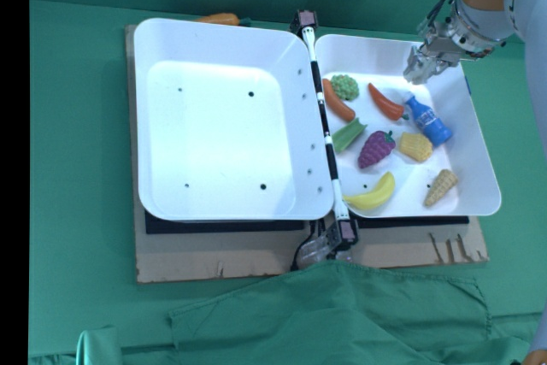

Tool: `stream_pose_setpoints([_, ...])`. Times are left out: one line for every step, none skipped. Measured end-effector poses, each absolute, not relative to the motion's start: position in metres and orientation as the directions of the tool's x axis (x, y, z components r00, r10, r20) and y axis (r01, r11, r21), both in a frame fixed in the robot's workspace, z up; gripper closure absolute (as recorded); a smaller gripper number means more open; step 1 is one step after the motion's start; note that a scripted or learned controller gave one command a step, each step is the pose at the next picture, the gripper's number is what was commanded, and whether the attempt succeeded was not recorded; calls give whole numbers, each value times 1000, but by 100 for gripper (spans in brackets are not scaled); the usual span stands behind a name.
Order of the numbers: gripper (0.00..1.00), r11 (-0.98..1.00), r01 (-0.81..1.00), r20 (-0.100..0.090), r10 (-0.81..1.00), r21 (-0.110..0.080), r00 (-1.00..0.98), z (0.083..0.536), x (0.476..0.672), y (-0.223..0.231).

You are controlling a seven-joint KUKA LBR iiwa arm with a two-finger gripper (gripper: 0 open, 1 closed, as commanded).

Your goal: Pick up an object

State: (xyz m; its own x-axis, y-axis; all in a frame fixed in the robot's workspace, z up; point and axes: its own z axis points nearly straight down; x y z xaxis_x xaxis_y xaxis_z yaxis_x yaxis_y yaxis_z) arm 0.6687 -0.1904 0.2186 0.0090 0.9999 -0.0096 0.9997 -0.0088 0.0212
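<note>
The right bin (479, 175) holds several toy foods: a green broccoli (344, 85), an orange sausage (338, 100), a red chili (385, 103), a blue bottle (427, 120), a green pod (349, 134), purple grapes (376, 149), a yellow corn piece (416, 147), a banana (371, 194) and a tan cone (440, 186). My gripper (419, 71) hangs over the bin's far right part, just above and behind the blue bottle. Nothing shows between its fingers.
The left bin (154, 55) lies beside it, split off by a black-and-white bar (323, 128). An orange object (218, 18) lies behind the left bin's far rim. Green cloth (342, 312) bunches at the bench's front edge.
</note>
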Motion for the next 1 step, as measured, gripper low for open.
stream_pose_setpoints([100, -12, 1000, -12, 1000, 29, 12, 232, 670, -192])
